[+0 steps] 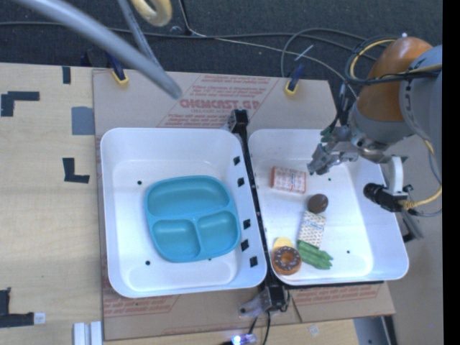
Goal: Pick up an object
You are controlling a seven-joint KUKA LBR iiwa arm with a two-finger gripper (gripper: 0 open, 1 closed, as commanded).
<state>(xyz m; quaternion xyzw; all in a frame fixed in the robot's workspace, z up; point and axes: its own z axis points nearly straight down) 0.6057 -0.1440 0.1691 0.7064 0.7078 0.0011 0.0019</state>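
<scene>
Hand over right bin, objects just left and nearer.
Hand (321,162), spread or pinched unclear, above far part of right white bin (374,254); flat red-and-white packet (288,180) just left, small brown ball (318,203) nearer.

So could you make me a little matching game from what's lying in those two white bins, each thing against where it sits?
Things:
1. blue divided tray
2. red-and-white packet
3. doughnut
4. dark round ball

Places:
A. right bin's near left corner
B. middle of the left bin
C. right bin, closest to the pincer
D. right bin, between the packet and the green beans

Pairs: 1-B, 2-C, 3-A, 4-D
</scene>
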